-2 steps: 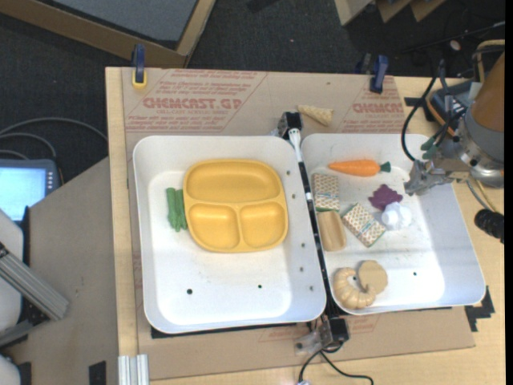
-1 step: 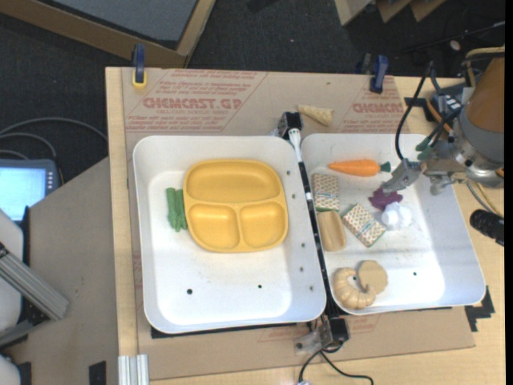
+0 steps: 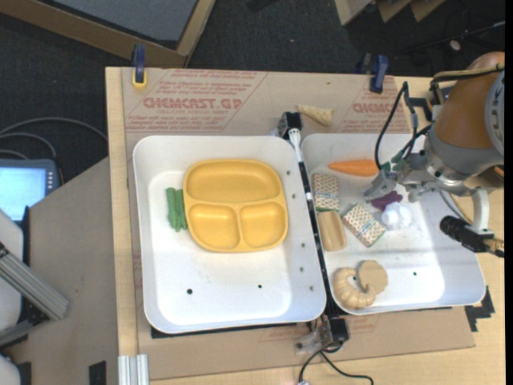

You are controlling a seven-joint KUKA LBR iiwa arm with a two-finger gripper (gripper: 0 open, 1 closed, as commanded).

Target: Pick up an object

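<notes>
Where the gripper (image 3: 390, 192) hangs, the closest candidate is a small purple item (image 3: 386, 203), dark violet, lumpy, partly hidden under the tool, so its exact shape is unclear. It lies in the upper middle of the right bin (image 3: 465, 295). Touching it on the lower right is a white lump (image 3: 395, 216), pale and rounded. Can't tell whether the gripper is spread or closed, or whether it has contact with either piece; nothing visibly held. Just left of the white lump is a patterned packet (image 3: 363, 224), flat, lying at an angle. Above, near the bin's far wall, is an orange carrot (image 3: 353, 168), lying sideways with its tip pointing right. Along the left wall is a patterned square (image 3: 325, 191), with a tan block (image 3: 331, 231) just below it. Near the front wall is a curled beige pastry (image 3: 360, 285), well apart from the gripper. The arm (image 3: 469, 127) comes in from the right, with its orange band above the wrist. The left bin (image 3: 232, 303) holds a yellow divided plate (image 3: 235, 204), one long section above two small ones, with a green pod (image 3: 175, 208) just beside its left edge. Both bins sit on a cardboard sheet (image 3: 200, 103), with a blue clamp (image 3: 139, 62) at its far left edge and a beige wedge (image 3: 315, 115) behind the bins.
</notes>
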